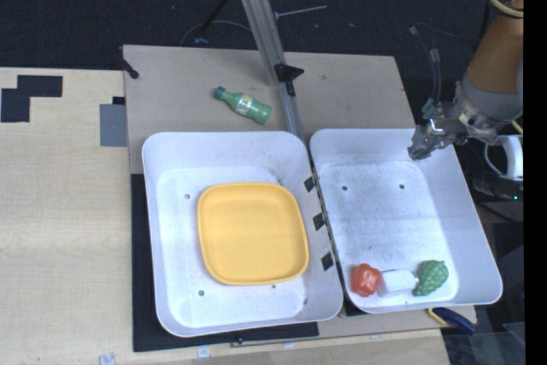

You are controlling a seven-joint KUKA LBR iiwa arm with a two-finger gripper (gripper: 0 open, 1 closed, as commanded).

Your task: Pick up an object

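Observation:
At the near edge of the right bin lie three small objects in a row: a red tomato-like piece, a white block and a green broccoli-like piece. A yellow square plate lies in the left bin. My gripper hangs over the far right corner of the right bin, well away from the three objects, with nothing seen in it. Its fingers are too small and dark to read.
A green bottle lies on the bench behind the left bin. A slanted aluminium rail rises from between the bins toward the back. Cables and arm hardware crowd the right side.

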